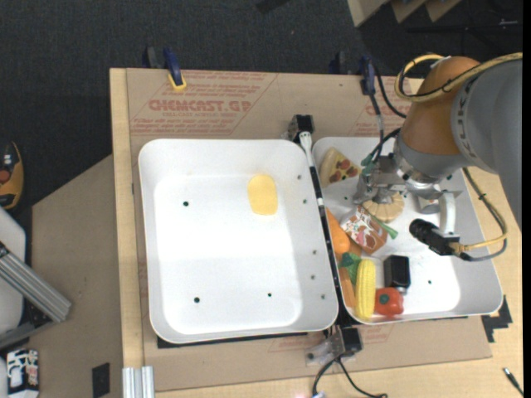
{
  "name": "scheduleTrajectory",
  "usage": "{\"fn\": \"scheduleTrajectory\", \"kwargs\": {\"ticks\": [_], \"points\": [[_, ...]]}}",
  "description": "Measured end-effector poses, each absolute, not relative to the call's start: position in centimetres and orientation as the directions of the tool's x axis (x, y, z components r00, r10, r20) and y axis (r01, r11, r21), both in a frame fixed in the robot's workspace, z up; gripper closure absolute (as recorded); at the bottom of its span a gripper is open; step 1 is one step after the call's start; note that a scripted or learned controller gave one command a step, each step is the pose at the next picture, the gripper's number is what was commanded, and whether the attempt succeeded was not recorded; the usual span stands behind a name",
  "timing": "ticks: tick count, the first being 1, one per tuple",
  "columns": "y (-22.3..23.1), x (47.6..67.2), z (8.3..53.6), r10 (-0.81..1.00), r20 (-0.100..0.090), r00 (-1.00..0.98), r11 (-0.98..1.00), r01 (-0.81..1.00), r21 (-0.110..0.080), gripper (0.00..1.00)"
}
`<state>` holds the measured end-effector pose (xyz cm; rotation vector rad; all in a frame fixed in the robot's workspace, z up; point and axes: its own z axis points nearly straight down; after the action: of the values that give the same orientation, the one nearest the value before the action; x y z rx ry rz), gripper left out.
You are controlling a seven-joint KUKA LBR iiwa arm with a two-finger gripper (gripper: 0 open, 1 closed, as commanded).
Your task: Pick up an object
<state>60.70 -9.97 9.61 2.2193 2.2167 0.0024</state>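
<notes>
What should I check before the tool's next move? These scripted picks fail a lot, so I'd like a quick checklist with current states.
1. Tool over the right bin: ok.
2. Something under it to take: ok, a round tan piece lies just below.
3. Anything held already: cannot tell, the wrist hides that spot.
4. Crowding: not ok, a pizza slice, a carrot and a wrapped item lie close by.
5. Left bin as drop place: ok, it bears a yellow piece with bare floor around.
</notes>
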Motion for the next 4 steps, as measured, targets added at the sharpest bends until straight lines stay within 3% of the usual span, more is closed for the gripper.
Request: {"fn": "scheduleTrajectory", "kwargs": {"ticks": [1, 2, 3, 4], "points": [[-3.5, 54.1, 19.0, 1.000, 0.003, -0.005, 0.005, 1.000, 0.001, 1.00], [1.9, 55.9, 18.4, 1.000, 0.001, -0.007, 0.007, 1.000, 0.002, 1.00], [4.9, 52.3, 21.6, 1.000, 0.002, -0.003, 0.004, 1.000, -0.003, 1.00], [4.8, 50.4, 25.9, 1.000, 0.001, -0.001, 0.001, 1.000, 0.004, 1.00]]}}
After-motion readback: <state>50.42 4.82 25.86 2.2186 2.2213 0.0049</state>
